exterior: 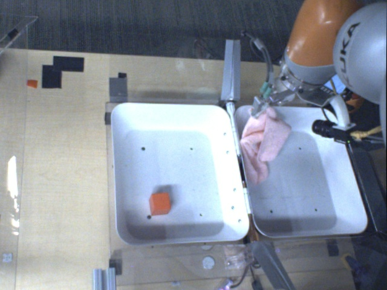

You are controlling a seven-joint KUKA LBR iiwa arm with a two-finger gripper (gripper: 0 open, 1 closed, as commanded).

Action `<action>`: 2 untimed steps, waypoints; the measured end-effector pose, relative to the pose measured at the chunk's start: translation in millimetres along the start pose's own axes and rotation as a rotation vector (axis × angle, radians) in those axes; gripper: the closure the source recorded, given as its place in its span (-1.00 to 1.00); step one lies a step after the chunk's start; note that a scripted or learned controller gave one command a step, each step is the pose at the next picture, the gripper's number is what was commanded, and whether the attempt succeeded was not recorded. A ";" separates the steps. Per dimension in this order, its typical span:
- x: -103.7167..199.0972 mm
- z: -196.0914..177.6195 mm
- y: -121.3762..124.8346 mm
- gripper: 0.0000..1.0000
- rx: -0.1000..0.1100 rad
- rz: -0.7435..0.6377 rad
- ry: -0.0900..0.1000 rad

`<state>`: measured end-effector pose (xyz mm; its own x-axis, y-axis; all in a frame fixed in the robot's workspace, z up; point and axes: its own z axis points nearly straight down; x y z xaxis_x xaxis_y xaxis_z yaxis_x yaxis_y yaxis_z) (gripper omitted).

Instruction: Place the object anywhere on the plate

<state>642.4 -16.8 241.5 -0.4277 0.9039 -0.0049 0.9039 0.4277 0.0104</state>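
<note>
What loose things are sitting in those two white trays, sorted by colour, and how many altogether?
Orange: 1, the small orange block in the left bin.
Pink: 1, the pink cloth hanging at the gripper over the right bin.
Total: 2

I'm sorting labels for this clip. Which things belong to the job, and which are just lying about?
Job:
- pink cloth, hanging from the hand above the right bin

Lying about:
- orange block in the left bin
- small orange piece on the bench
</note>
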 end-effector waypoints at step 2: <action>45.5 4.0 20.9 1.00 0.000 -0.410 0.001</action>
<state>641.9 33.3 237.5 -0.7525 0.6586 -0.0077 0.6585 0.7525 0.0080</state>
